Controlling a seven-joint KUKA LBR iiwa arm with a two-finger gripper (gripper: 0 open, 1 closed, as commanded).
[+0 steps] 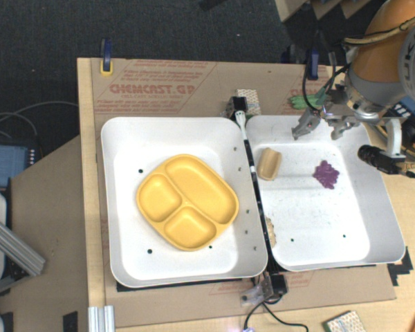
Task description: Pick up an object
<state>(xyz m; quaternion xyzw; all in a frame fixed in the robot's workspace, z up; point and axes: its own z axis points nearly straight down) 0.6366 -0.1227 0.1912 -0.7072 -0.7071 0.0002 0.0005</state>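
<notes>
We take this for a robotics lab or test cell, not a home or kitchen. The bench (pixel 159 81) is a raw board printed with red maker's lettering, held by blue clamps (pixel 106 55) at its far edge. Two shallow white bins (pixel 117 185) sit side by side on it, fixed together by a black bracket (pixel 238 106). Loose black cables (pixel 28 116) trail over dark carpet (pixel 159 12) at the left, beside an aluminium rail (pixel 14 244). A grey and orange industrial arm (pixel 391 40) reaches in from the right.
</notes>
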